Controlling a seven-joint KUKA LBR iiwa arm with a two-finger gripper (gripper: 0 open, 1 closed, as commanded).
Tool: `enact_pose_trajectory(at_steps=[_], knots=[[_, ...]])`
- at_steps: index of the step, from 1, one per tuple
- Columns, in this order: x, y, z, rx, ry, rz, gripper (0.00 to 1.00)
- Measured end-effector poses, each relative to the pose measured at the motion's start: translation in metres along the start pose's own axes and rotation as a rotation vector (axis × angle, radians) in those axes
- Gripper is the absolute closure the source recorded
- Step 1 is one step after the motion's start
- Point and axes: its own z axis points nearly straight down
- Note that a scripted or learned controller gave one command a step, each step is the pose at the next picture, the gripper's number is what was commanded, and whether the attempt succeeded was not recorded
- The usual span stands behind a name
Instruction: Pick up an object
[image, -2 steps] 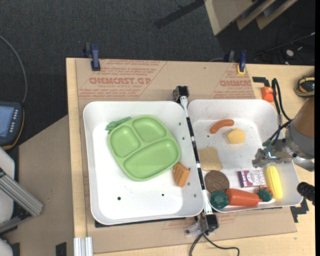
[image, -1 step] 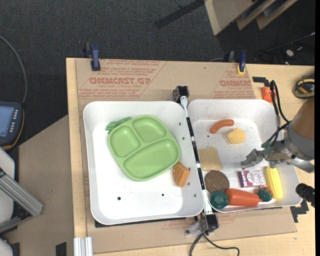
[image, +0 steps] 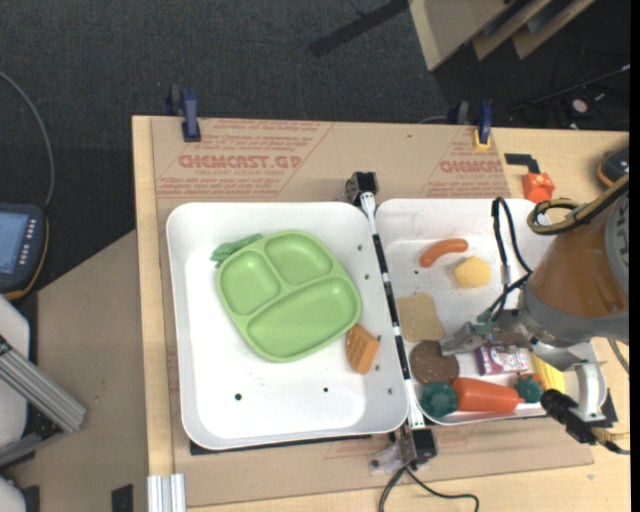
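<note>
The right bin (image: 400, 222) holds several toy foods. A red sausage (image: 443, 251) and a yellow chunk (image: 472, 271) lie toward the back. A tan slice (image: 420, 314) and a brown round patty (image: 432, 361) lie by the left wall. An orange carrot (image: 486, 396) with a green top (image: 438, 399) rests along the front. A purple and white packet (image: 502, 359) and a yellow piece (image: 548, 374) sit under the arm. My gripper (image: 472, 337) is low over the bin's middle, just right of the patty and above the packet.
In the left bin (image: 190, 300) there is a green divided plate (image: 288, 293), with an orange-brown wedge (image: 362, 349) beside it near the divider. The arm's body (image: 580, 280) covers the right bin's right side. Cables (image: 500, 240) hang over that bin.
</note>
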Motion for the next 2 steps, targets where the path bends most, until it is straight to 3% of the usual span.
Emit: enact_pose_trajectory(at_steps=[1, 2], knots=[[0.021, 0.069, -0.003, -0.003, 0.000, -0.004, 0.00], [-0.018, 0.046, -0.004, -0.003, 0.004, 0.000, 0.00]])
